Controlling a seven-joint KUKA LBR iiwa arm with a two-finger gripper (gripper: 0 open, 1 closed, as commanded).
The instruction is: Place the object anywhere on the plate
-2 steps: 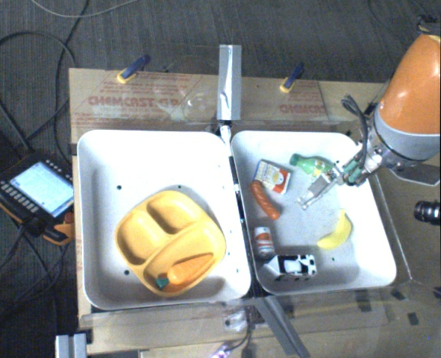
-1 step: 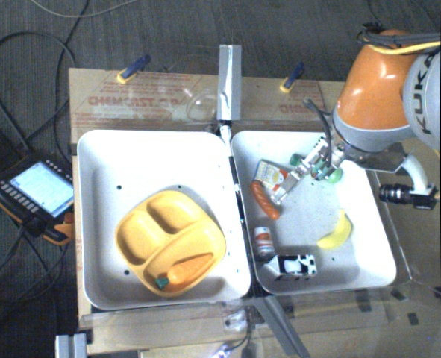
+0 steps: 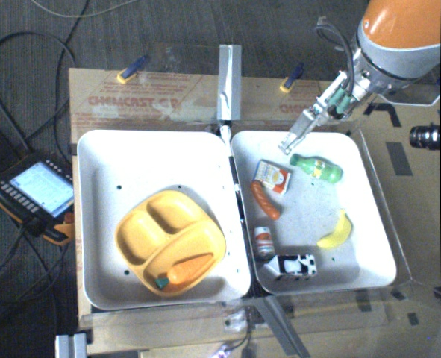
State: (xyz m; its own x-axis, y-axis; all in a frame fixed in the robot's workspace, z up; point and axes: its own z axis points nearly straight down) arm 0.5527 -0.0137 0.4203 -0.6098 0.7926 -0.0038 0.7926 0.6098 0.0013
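Nearest the camera, at the front of the left bin [image 3: 93, 200], a yellow divided plate [image 3: 160, 226] sits tilted on the white floor, already carrying an orange carrot [image 3: 190, 268] in its front compartment. Across the divider, the right bin [image 3: 369, 192] holds the loose items: a black-and-white carton [image 3: 295, 265] at the front edge, a small can [image 3: 263, 241] just behind it, a yellow banana [image 3: 336, 233] to the right, then an orange sausage-shaped toy [image 3: 266, 201], a white-and-orange packet [image 3: 271, 176] touching it, and a green bottle [image 3: 318, 168] lying on its side near the back.

Farther back, the gripper [image 3: 289, 145] hangs at the rear of the right bin, just beside the cap end of the green bottle, on the grey arm [image 3: 399, 28] with its orange band reaching in from the right. Nothing is visible between its slim fingers, and whether they stand apart or together cannot be told from this angle. Beyond the bins, the tabletop [image 3: 153, 103] shows a printed cardboard sheet and two blue-and-yellow clamps [image 3: 133, 68].

As a judgement, if the carrot counts as an earlier placement, one item is on the plate; the current try appears to be at its start, with the bottle as the likely target: the grasp, the lift, the carry across the divider and the release all remain.
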